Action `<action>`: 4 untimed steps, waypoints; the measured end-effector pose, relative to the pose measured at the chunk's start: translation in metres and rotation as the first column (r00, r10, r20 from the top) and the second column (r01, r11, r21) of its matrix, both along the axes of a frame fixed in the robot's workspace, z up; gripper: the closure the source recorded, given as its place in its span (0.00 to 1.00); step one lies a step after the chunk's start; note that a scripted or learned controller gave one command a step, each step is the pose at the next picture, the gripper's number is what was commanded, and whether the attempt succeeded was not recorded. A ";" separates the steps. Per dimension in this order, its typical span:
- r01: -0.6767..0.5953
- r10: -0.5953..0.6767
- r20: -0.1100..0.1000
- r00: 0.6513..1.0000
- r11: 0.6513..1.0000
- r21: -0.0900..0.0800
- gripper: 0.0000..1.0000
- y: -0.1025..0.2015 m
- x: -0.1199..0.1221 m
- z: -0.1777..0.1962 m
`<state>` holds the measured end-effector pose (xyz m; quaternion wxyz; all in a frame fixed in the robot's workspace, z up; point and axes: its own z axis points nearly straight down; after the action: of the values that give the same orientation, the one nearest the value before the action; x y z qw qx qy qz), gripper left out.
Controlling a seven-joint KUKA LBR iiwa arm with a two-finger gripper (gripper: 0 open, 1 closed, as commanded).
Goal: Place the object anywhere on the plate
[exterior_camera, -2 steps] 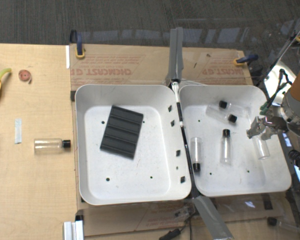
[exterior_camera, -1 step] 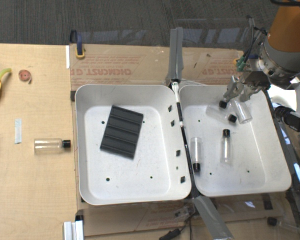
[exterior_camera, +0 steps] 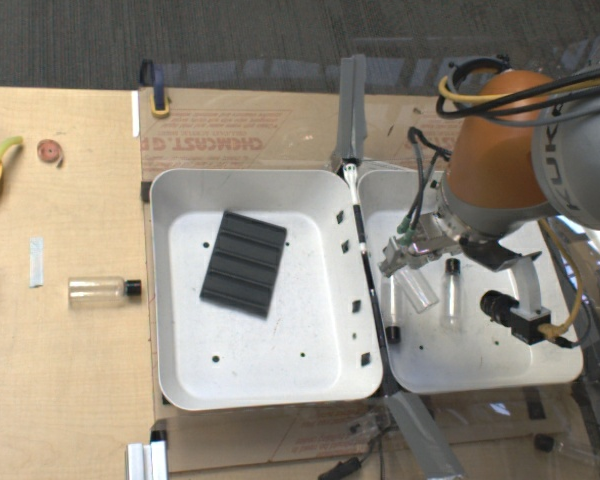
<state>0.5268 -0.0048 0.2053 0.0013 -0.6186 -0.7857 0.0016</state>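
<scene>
Black ribbed plate [exterior_camera: 244, 264] lies in left bin [exterior_camera: 170, 298], frame centre. Pincer [exterior_camera: 420, 256] over right bin [exterior_camera: 540, 368]; we cannot tell its opening or grip.

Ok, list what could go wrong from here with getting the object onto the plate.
1. The end effector hangs over the right bin, while the dark ribbed plate lies in the left bin; crossing could clip the raised walls between them.
2. The plate sits askew and covers little of its bin, so a drop may miss it.
3. I cannot tell whether anything is gripped, so the carry may be empty.
</scene>
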 end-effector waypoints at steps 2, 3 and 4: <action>0.051 -0.051 -0.002 0.999 0.999 -0.002 1.00 0.171 -0.051 -0.082; 0.601 -0.601 0.003 0.800 0.800 -0.005 1.00 0.132 -0.017 0.077; 0.553 -0.553 0.001 0.833 0.833 -0.006 1.00 0.208 -0.034 -0.022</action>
<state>0.4926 0.2031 0.1837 0.0002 -0.8192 -0.5735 0.0040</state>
